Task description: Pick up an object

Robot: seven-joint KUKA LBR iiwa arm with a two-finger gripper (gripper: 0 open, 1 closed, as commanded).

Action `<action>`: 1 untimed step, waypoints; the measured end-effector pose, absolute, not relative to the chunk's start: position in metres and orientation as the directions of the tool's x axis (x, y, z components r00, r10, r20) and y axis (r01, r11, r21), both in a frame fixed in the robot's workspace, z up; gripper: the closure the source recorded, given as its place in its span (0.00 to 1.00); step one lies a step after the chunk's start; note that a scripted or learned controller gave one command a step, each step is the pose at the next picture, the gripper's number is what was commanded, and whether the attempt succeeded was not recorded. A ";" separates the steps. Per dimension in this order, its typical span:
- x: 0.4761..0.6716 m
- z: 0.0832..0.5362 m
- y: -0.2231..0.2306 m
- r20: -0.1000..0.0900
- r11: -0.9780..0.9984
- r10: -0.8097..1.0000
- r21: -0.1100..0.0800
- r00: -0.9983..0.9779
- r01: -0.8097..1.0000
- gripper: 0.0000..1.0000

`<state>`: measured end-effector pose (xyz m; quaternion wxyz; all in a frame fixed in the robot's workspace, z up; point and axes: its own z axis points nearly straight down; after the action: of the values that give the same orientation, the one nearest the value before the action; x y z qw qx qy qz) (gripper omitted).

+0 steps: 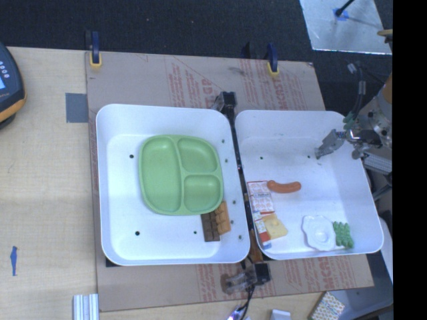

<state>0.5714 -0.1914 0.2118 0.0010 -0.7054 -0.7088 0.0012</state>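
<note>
Sausage (284,187), a small curved orange-red toy, is lying alone mid-floor in the right white plastic bin (363,179), near a red-and-white card (259,197). Grey metal pincer (327,145) is hovering above the bin's far side; its spread cannot be told.

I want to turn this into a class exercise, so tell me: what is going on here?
A robot arm reaches in from the right over the right bin, its pincer hanging near the bin's upper right corner with nothing between its fingers. In that bin lie a sausage, a fried egg, green peas and some small packets. The left bin holds a green divided plate and a brown waffle piece. Nothing has been picked up yet.
</note>
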 end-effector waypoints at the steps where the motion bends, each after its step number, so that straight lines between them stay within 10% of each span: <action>1: 0.548 0.106 -0.139 -0.003 0.002 1.000 0.004 -0.002 1.000 0.00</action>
<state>0.5481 -0.1395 0.1055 -0.0025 -0.7063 -0.7079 -0.0005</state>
